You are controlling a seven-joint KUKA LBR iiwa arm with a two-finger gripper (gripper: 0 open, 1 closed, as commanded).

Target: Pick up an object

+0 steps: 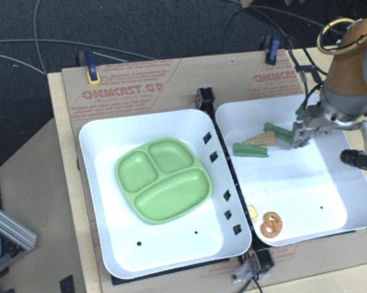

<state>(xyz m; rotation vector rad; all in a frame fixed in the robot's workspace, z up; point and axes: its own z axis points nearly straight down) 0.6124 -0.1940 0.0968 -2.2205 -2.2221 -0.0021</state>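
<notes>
In the right bin [336, 183] lie a green stick-shaped piece [250, 150], a second darker green piece [276, 129] beside a tan wedge [260, 141], and a small brown pretzel [271, 224] near the front left corner. My gripper [298, 135] hangs low over the bin's back right part, its tip right at the end of the darker green piece. The grey and orange arm [351, 73] comes in from the right.
The left bin [108, 186] holds a green divided plate [164, 180]. A small yellow item [252, 213] rests by the divider between the bins. Black clips line the divider. Cables run behind the bench, and clamps hold its back edge.
</notes>
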